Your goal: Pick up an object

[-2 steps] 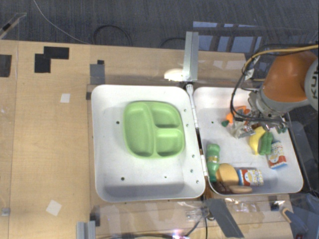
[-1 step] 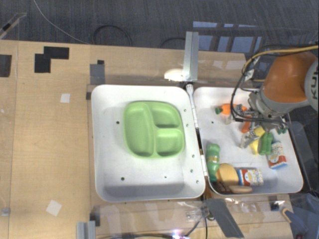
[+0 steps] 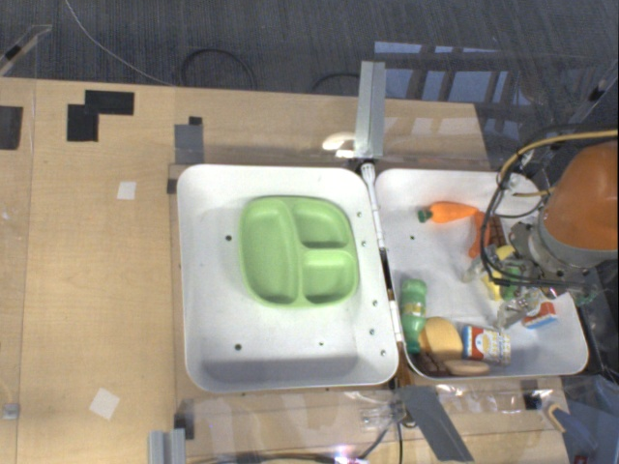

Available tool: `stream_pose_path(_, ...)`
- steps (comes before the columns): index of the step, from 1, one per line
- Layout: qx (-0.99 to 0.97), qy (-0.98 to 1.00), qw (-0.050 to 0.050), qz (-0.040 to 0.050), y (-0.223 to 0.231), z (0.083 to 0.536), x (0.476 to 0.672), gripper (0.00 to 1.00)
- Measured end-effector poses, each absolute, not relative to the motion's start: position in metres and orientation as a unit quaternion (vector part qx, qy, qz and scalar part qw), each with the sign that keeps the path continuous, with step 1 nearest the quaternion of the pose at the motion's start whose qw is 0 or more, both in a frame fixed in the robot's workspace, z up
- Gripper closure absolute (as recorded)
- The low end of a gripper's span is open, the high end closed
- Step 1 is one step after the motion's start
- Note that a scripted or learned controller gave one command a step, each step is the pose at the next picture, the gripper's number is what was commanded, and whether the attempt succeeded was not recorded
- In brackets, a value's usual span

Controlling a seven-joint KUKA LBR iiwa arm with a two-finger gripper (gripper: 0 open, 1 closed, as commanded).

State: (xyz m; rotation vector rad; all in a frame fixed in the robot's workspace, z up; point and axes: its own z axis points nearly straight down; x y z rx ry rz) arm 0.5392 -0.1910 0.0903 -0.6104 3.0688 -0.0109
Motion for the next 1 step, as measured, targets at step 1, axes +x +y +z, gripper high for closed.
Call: stream_pose_path(1,-0.177,0.984,0.01,-0.0032,-0.1507,0.0914,0.5034,0.0)
